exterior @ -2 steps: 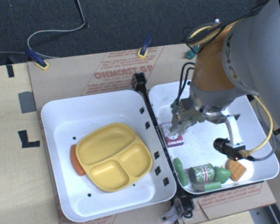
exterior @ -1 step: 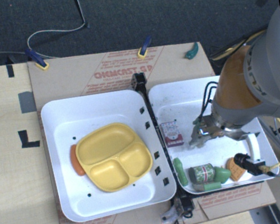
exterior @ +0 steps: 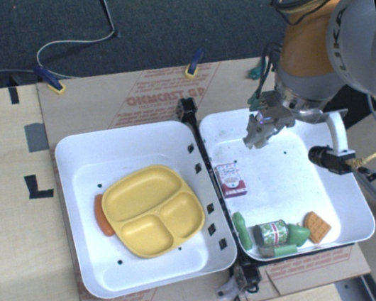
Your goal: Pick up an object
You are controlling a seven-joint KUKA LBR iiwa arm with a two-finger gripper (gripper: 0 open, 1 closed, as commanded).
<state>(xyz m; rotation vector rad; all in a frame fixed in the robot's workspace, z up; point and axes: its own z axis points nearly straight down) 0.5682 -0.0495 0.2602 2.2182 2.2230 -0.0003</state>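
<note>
My gripper (exterior: 258, 132) hangs over the upper middle of the right bin (exterior: 318, 152), with nothing visible between its fingers. Below and left of it a small red and white packet (exterior: 230, 179) lies flat near the bin's left wall. Along the bin's front edge sit a green bottle (exterior: 241, 230), a green-capped jar with a red label (exterior: 278, 234) lying on its side, and a small orange waffle-like piece (exterior: 317, 226). In the left bin (exterior: 82, 165) rests a yellow divided plate (exterior: 154, 209), with an orange object (exterior: 102, 214) partly hidden under its left edge.
A black divider (exterior: 203, 172) with clips runs between the two bins. The arm's orange band and grey body (exterior: 312, 38) loom over the right bin's upper right corner. A black cylinder on a white bracket (exterior: 330, 157) sticks out at the right.
</note>
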